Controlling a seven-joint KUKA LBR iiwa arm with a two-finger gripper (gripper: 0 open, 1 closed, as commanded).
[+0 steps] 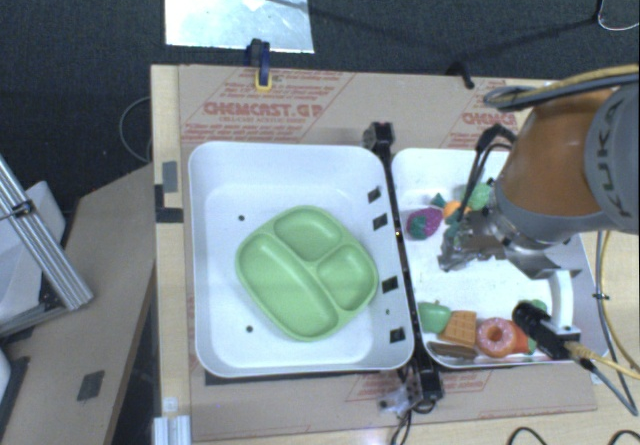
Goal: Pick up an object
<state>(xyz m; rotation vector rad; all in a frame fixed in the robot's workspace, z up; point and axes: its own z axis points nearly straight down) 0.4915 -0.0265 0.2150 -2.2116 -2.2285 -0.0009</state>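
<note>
On my screen the left bin (215, 183) holds a green divided plate (305, 271) lying flat near its middle. In the right bin (425, 165), a purple toy (424, 222) sits near the divider, with a green piece (434, 315), a waffle-like piece (460, 329) and a pink doughnut (496, 336) along the near edge. The gripper (460, 251) hangs low just right of the purple toy; I cannot tell whether its fingers are spread or together.
</note>
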